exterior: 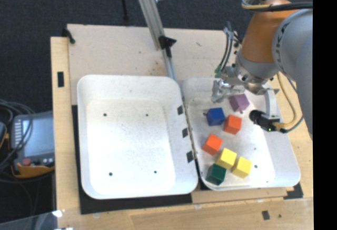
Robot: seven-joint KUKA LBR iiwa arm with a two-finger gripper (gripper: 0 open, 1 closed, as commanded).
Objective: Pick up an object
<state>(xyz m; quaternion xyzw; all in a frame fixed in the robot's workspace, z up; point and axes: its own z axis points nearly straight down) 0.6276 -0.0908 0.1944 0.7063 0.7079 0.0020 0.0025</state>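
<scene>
My gripper (225, 90) hangs over the far part of the right bin (281, 158), under the grey arm with its orange band. A purple block (240, 101) lies just to its right and slightly nearer the front, close to the gripper's tip. A blue block (215, 116) sits just in front of the gripper, with a red-orange block (232, 124) to the blue one's right. Nearer the front lie an orange block (212, 143), two yellow blocks (227, 158) (242, 167) and a green block (216, 173). Nothing shows as held.
The left bin (131, 134) sits beside the right one, sharing a raised middle rim. A slanted metal rail (150, 8) rises behind the bins. Cables and a black connector (263, 118) hang off the wrist over the right bin's far right.
</scene>
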